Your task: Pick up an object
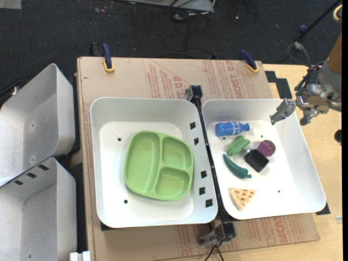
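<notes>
Objects for picking lie in the right bin (304, 173), five counted: one blue bottle (232, 128) lying on its side near the back, two green pods (237, 145) and (236, 166), one purple-and-black block (260, 155) just beside them, one pizza-slice toy (242, 197) apart at the front. Label on the bottle is too small to read. Left bin (103, 162) holds one green divided tray (159, 165) with three compartments. Brown desk (147, 75) carries red printed lettering, reversed and not legible. Two blue-and-yellow clamps (107, 57) and (248, 60) grip its back edge. Claw (293, 113) hangs above the right bin's back right corner, fingers spread, pinching nothing, well clear of all five objects.
</notes>
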`<state>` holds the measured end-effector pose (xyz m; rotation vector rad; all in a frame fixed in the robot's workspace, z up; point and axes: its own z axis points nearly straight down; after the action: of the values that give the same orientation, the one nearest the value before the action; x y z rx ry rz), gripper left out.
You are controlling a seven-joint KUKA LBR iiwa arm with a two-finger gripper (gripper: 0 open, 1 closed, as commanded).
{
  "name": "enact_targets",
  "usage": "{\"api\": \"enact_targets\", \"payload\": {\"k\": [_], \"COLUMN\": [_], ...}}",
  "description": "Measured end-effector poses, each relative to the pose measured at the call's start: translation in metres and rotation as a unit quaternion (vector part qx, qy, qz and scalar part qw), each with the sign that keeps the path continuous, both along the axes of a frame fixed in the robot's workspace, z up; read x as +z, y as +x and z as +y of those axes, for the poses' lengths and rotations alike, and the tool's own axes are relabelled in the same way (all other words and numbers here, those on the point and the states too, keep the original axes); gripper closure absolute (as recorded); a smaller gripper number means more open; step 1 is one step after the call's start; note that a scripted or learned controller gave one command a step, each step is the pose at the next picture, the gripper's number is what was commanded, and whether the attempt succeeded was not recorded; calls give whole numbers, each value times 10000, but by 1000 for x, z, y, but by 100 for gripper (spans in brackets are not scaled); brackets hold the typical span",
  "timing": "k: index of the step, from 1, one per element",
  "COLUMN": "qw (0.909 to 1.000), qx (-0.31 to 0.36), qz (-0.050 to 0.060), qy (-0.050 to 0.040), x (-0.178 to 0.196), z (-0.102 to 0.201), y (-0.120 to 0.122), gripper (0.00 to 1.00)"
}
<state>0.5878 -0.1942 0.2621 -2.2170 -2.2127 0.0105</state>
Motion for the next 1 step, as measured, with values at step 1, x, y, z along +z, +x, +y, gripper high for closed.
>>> {"api": "enact_targets", "payload": {"k": [1], "qw": [10000], "qx": [14], "qz": [-58], "qy": [-13], "x": [7], "z": [1], "y": [2], "gripper": [0]}}
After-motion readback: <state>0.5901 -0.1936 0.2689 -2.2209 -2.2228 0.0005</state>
